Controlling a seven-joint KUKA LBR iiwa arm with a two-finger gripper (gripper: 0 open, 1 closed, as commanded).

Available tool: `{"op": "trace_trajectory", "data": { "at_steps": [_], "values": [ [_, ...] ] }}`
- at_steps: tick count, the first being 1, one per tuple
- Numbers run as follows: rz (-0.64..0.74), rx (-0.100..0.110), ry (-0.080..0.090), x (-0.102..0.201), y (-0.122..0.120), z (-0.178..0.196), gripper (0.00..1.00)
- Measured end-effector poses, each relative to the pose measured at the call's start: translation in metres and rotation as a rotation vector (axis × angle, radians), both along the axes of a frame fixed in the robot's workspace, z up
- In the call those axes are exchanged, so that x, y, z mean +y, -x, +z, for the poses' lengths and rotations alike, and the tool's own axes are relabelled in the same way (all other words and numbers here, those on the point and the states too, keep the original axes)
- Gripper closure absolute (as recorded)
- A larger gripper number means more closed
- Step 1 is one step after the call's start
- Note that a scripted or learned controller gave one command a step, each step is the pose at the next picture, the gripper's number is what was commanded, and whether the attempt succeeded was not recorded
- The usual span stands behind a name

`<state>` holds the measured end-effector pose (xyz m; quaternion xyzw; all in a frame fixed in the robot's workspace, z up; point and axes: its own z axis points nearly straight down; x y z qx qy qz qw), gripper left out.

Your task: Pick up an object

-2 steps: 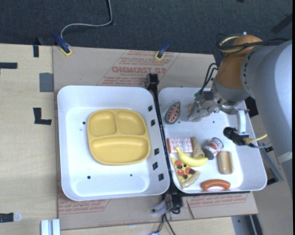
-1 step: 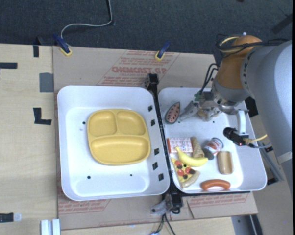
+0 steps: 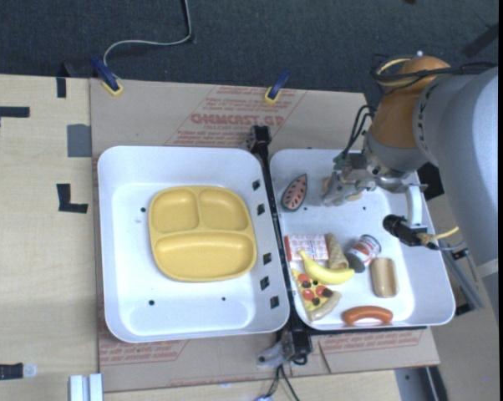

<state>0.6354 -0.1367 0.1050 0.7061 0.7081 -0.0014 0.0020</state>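
Camera view: my pincer (image 3: 342, 189), state unclear, hovers just right of the red oval watermelon slice (image 3: 295, 191), whose long axis is near-upright.

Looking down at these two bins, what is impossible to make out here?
- Gripper: too small and blurred in the camera view to tell its state.
- Can: label too small to read.
- Packet: partly covered by the banana.
- Arm: cut off by the right edge.

Gripper (image 3: 345, 187) over right bin (image 3: 431, 307) (toy food below), yellow plate (image 3: 203, 232) left.
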Motion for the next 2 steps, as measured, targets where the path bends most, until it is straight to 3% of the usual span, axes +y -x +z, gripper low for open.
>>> {"op": "trace_trajectory", "data": {
  "at_steps": [1, 2],
  "values": [
    [0.0, 0.0, 0.0, 0.0, 0.0, 0.0, 0.0],
    [-0.006, 0.019, -0.005, 0.009, -0.029, -0.021, 0.0]
  ]
}}
